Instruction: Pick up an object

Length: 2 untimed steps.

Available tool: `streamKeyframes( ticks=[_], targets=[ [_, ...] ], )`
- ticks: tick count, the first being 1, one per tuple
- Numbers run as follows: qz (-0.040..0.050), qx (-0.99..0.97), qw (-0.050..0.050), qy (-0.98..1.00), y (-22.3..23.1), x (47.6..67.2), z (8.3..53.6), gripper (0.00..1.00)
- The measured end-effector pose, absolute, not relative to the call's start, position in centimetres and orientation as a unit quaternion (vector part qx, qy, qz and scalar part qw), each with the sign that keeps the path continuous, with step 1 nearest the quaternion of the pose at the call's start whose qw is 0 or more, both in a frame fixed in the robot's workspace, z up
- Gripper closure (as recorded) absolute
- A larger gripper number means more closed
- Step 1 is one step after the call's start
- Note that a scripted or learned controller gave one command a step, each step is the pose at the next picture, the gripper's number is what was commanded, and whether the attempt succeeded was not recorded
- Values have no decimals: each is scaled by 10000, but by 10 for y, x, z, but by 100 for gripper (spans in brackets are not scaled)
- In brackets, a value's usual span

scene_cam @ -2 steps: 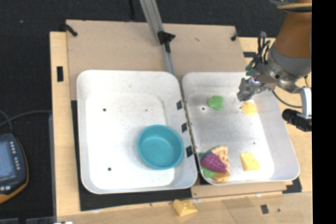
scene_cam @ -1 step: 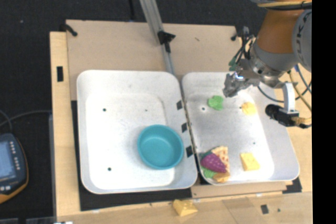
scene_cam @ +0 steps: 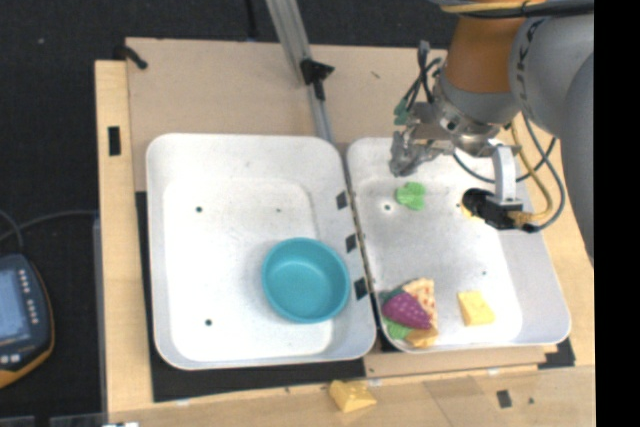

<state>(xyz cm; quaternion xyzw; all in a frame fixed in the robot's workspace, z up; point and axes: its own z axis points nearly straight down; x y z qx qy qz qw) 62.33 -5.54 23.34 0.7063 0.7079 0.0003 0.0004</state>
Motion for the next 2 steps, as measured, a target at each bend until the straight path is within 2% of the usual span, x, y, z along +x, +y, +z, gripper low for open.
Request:
streamKeyframes(
  ticks=[2],
  targets=[
    [0,7059,2,7083,46,657,253,100]
  ],
)
